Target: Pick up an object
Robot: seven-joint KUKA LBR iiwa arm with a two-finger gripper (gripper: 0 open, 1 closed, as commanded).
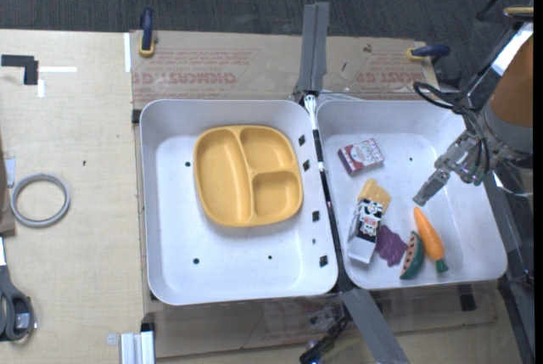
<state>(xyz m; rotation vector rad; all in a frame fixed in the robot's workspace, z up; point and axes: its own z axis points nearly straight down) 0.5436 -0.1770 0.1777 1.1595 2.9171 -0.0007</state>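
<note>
scissors (15, 313) cut by left edge | arm (514, 91) cut by right edge

The arm reaches in from the right, its claw (427, 191) angled down-left, hanging with nothing between the fingers.

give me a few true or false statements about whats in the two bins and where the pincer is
1. The yellow divided plate lies in the left bin. True.
2. The toy carrot is in the left bin. False: it lies in the right bin, near its front right corner.
3. The pincer hangs over the right bin. True.
4. The pincer holds the small red-and-white box. False: the box lies on the bin floor, apart from it.
5. The watermelon slice lies beside the carrot. True.
6. The cow-print carton sits on the plate. False: it lies in the right bin.
</note>
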